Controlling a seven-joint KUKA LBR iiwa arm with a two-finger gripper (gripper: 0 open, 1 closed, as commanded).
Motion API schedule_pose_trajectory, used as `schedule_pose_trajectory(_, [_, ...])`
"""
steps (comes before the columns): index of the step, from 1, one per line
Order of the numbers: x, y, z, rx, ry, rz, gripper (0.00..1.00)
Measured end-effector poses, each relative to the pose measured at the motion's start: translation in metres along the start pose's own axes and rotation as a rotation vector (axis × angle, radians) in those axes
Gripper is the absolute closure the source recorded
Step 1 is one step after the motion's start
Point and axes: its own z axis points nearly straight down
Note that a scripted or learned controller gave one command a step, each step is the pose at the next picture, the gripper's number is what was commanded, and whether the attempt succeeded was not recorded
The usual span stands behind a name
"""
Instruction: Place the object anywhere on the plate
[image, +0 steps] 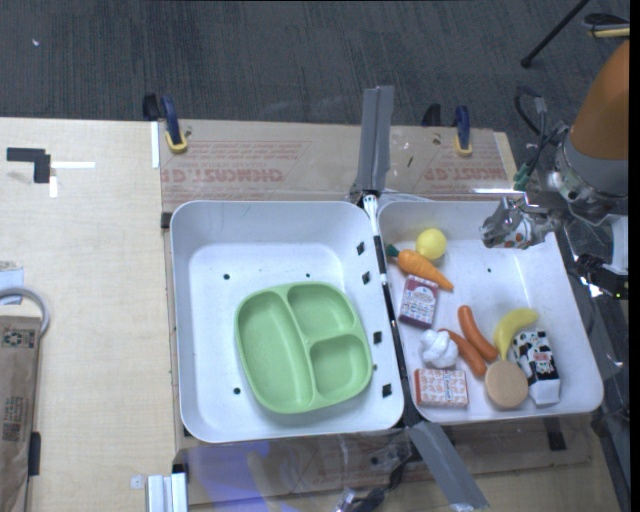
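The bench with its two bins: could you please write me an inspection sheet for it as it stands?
Surface: wooden bench bearing left bin and right bin, side by side.
Job's things: green three-part plate lies in the left bin, nothing on it.
Clutter: right bin holds lemon, carrot, small carton, sausages, banana, garlic, cow-print carton, biscuit and a red-patterned packet.
Grippers: gripper over the right bin's far right corner; its grasp cannot be judged.
Cables: dark cables by the arm.
Surroundings: two clamps at the far edge, brown bag at left.
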Motion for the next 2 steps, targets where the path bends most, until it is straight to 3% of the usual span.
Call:
schedule_pose_trajectory(1, [0.081, 0.016, 0.016, 0.002, 0.0, -0.259, 1.0])
schedule_pose_trajectory(2, [0.1, -0.094, 0.038, 0.003, 0.0, -0.235, 1.0])
